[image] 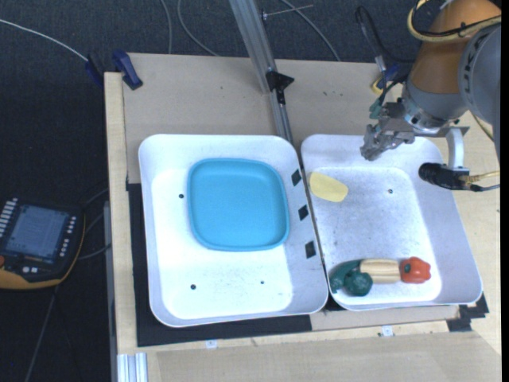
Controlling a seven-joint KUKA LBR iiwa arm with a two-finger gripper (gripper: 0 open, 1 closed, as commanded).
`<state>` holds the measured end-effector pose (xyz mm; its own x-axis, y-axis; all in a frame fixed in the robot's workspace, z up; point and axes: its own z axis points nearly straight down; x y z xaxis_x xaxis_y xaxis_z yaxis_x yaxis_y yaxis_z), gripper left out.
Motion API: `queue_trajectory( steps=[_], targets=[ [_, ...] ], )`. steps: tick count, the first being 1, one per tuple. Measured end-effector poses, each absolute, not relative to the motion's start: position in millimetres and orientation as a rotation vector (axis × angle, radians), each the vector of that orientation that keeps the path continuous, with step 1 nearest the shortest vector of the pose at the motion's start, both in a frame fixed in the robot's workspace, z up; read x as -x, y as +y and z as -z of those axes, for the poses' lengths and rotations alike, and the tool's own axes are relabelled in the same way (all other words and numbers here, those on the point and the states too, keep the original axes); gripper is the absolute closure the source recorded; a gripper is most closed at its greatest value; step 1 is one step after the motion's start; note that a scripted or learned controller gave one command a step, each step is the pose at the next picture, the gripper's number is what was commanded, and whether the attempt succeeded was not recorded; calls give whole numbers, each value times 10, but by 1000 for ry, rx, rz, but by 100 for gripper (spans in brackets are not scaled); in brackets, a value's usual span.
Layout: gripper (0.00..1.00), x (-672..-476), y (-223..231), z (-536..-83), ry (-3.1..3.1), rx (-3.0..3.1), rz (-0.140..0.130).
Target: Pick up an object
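The gripper [374,151] hangs over the far edge of the right bin [374,221], with nothing visible between its fingers. A pale yellow piece [328,187] lies in that bin's far left part, a little to the left of and nearer than the gripper. Along the near wall lie a dark green object [351,280], a tan bar [379,270] and a red object [414,270], side by side. A blue square plate [238,204] sits in the left bin [167,285].
A slanted metal pole [258,38] rises behind the bins and meets the bench between them. Cables trail over the dark floor at the back. A handheld pendant [36,237] rests at the far left.
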<state>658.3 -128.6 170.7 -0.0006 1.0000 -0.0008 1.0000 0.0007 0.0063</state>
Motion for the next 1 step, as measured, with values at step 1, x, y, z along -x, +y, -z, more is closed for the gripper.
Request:
queue_trajectory(
  steps=[1],
  targets=[
    [100, -6587, -1230, -2153, 2220, -2218, -5]
  ],
)
